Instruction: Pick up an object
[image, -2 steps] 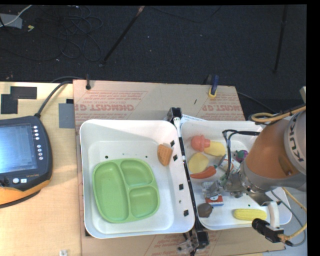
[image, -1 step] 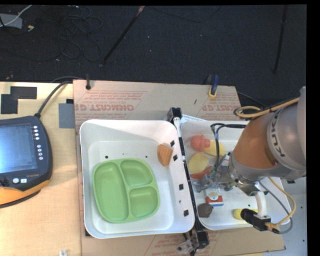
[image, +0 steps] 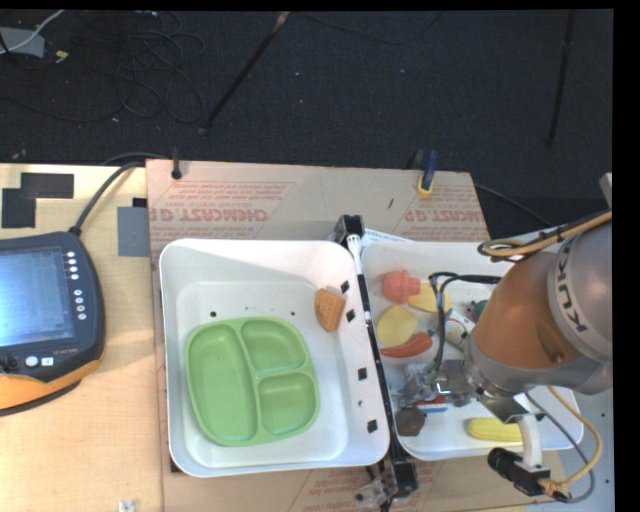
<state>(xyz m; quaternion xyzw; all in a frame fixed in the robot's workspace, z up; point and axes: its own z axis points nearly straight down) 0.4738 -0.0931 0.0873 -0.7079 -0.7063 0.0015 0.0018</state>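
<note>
In the right bin (image: 385, 250) lie several toy foods: a pink piece (image: 400, 285), a yellow piece (image: 426, 298), a pale yellow fruit (image: 396, 322), a red pepper (image: 407, 347) and a yellow banana (image: 492, 429). My gripper (image: 425, 390) is low in this bin, just below the red pepper and left of the banana, with a small dark item (image: 411, 422) beside it. The arm's orange band (image: 515, 315) covers the bin's right half. An orange cone (image: 329, 307) rests in the left bin (image: 200, 265) near the divider.
A green divided plate (image: 252, 378) fills much of the left bin. A black divider rail (image: 365, 340) runs between the bins. A teach pendant (image: 45, 305) sits on the bench at far left. Cables (image: 560, 470) trail from the arm at the lower right.
</note>
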